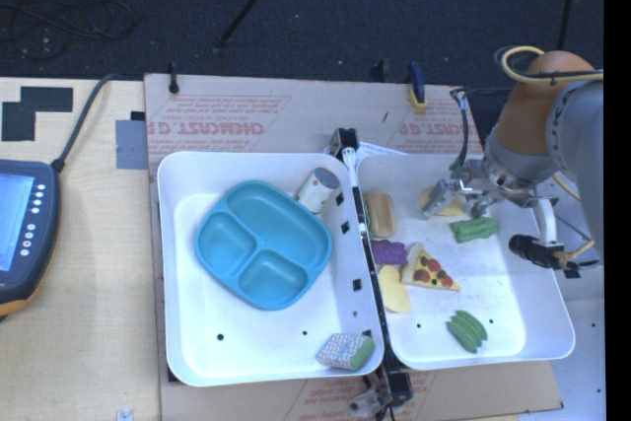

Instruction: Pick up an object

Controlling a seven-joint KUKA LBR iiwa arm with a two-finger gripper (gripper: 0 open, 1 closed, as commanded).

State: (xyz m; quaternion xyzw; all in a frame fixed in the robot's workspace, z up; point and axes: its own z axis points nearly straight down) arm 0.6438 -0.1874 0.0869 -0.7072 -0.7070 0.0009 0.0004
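The pincer (461, 192) hangs low in the right bin (552, 335), near that bin's far side, at the end of the grey arm (557, 138) with its orange band; whether its fingers are spread or pressed together cannot be told, for the metal parts blur together there. A yellow piece (440, 204) lies just beside and partly under the pincer, on the side toward the divider (357, 242) between the two bins; nothing can be seen caught between the fingers. A green toy vegetable (474, 230) lies just on the near side of the pincer. Further toward the divider are a pizza slice (431, 271), a purple piece (388, 252), a pale yellow piece (394, 291) and a bun-like toy (380, 212) close against the divider. A second green vegetable (466, 330) rests near the bin's front edge. Across the divider, the left bin (182, 340) holds a blue sectioned plate (262, 245), a small cup (317, 190) tipped on its side against the divider, and a patterned object (345, 350) in the front corner by the divider. Both bins sit on cardboard on the bench (89, 330).
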